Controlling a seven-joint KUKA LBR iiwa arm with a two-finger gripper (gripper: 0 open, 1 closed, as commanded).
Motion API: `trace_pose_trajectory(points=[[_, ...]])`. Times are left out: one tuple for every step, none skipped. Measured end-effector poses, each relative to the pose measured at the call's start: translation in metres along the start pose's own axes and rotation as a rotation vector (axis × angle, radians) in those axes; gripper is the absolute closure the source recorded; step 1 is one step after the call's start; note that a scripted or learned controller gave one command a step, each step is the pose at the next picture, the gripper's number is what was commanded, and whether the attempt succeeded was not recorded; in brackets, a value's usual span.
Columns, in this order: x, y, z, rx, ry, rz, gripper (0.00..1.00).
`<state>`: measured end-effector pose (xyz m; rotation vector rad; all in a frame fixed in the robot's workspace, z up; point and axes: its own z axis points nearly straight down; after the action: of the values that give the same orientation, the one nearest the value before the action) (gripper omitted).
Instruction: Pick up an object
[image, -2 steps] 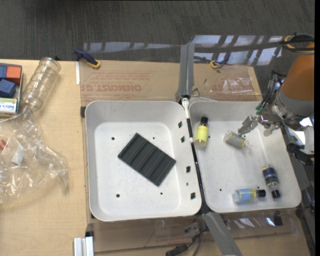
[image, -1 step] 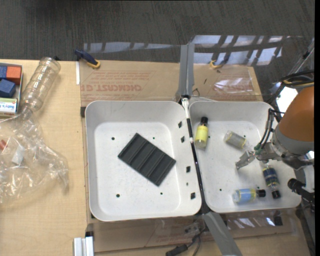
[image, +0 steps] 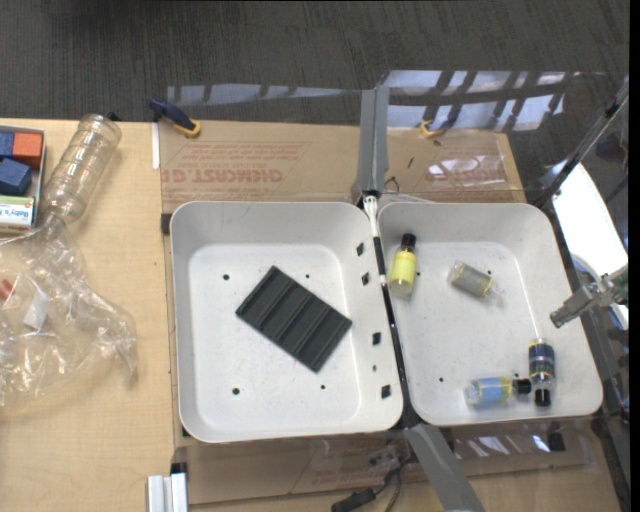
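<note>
The left bin (image: 190, 300) holds a dark ribbed rectangular panel (image: 293, 318), lying flat and turned at a slant near its middle. In the right bin (image: 545, 235) a small yellow bottle with a black cap (image: 403, 267) lies near the left wall. A small clear bottle with olive contents (image: 471, 281) lies to its right. Near the front right corner a dark-capped blue bottle (image: 541, 372) lies beside a pale blue bottle (image: 494, 391); the two nearly touch.
A grey metal bracket (image: 578, 305) juts over the right bin's right rim. Left of the bins lie a clear plastic bottle (image: 78, 168), crumpled plastic wrap (image: 55, 310) and a box of blue and orange blocks (image: 20, 160). Cardboard (image: 260, 165) lies under the bins.
</note>
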<state>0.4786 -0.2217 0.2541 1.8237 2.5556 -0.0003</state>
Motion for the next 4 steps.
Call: trace_pose_trajectory(points=[[0.004,-0.001,0.15,0.006,0.01,0.116,0.0],[0.002,-0.001,0.14,0.003,0.005,0.119,1.0],[0.096,0.055,-0.013,0.001,0.0,-0.049,1.0],[0.157,0.07,0.001,0.003,0.002,-0.076,1.0]])
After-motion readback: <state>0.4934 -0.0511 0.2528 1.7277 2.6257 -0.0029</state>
